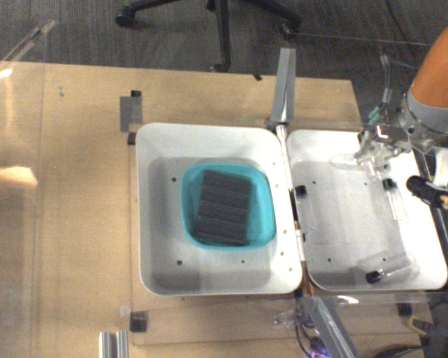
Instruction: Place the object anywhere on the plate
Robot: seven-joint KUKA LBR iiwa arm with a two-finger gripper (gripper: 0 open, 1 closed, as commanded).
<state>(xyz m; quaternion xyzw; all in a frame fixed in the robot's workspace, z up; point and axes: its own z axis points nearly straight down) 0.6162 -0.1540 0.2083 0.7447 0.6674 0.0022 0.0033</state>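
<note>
A dark grey ribbed block (pixel 224 208) lies flat on the turquoise plate (pixel 264 218) in the left bin (pixel 153 222), left of centre frame, bare bin floor all around it. The gripper (pixel 381 154) hangs over the right bin (pixel 343 222), upper right; its finger spread cannot be told.

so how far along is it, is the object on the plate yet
Looks done: the dark ribbed block lies flat on the turquoise plate in the left bin. Nothing looks in hand: the gripper sits over the right bin's far corner, apart from the block. Nothing obvious left.
</note>
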